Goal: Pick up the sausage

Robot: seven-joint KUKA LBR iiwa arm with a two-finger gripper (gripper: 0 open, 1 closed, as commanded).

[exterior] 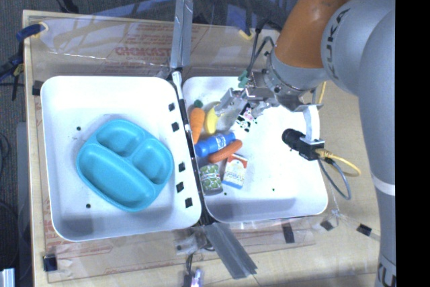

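Partly hidden sausage under bottle

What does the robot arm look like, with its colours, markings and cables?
The arm is grey and rounded, with an orange band above the wrist and dark KUKA lettering. The gripper is a small metallic-grey piece. A yellow cable hangs beside it.

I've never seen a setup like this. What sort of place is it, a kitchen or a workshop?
Most likely a robotics lab, not a kitchen: a big grey robot arm reaches over two white bins on a bench, one holding toy foods, the other a blue divided plate.
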